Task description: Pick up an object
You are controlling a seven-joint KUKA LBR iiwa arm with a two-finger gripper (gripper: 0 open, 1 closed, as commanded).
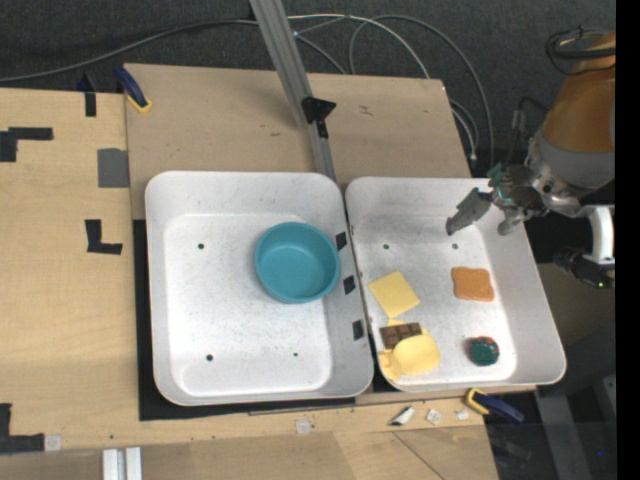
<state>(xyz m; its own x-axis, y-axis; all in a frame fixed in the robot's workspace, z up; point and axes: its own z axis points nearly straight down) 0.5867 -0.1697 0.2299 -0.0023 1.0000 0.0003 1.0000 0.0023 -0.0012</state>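
My gripper (478, 227) hangs over the right bin's (420, 200) far right part, fingers spread open with nothing between them. Below it in that bin lie an orange block (472, 284), a flat yellow square (393, 294), a small dark green ball (483, 350), and a yellow lump (416, 356) with a brown piece (400, 334) touching it. The orange block is the nearest, a short way toward the front from the fingertips. A blue bowl (295, 261) sits upright in the left bin (190, 298), near its right wall.
A slanted metal pole (290, 63) crosses above the bench and comes down at the gap between the bins' far corners. Cables (400, 33) trail behind the bench. Small clamps sit at the bench's front right (490, 404) and far left (133, 89).
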